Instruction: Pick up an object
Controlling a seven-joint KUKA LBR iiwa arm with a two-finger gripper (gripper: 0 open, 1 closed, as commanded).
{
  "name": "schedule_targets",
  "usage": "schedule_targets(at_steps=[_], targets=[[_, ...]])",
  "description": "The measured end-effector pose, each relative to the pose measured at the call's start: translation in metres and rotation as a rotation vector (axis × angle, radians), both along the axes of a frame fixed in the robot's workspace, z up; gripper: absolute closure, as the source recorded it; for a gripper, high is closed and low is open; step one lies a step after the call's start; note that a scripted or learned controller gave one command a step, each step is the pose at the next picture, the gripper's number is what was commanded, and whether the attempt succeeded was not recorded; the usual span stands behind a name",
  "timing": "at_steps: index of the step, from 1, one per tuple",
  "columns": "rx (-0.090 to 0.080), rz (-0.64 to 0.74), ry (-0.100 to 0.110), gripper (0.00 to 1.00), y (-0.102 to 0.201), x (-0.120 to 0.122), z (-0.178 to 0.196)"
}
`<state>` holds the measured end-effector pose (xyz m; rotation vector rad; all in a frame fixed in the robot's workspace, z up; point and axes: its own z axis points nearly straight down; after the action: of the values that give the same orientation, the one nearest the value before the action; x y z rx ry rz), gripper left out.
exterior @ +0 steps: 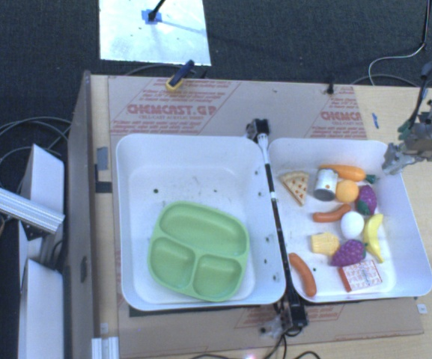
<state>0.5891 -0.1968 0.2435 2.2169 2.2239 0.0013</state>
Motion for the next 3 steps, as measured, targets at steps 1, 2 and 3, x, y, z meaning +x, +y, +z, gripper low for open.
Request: schedule_targets(at_steps=[1, 2, 3], targets=[[0.002, 0.001, 0.004, 0.0, 0.031, 0.013, -0.151], [0.002, 0.0, 0.007, 0.0, 0.056, 0.059, -0.16], [0.001, 0.003, 0.003, 1.0, 0.056, 0.06, -0.148]])
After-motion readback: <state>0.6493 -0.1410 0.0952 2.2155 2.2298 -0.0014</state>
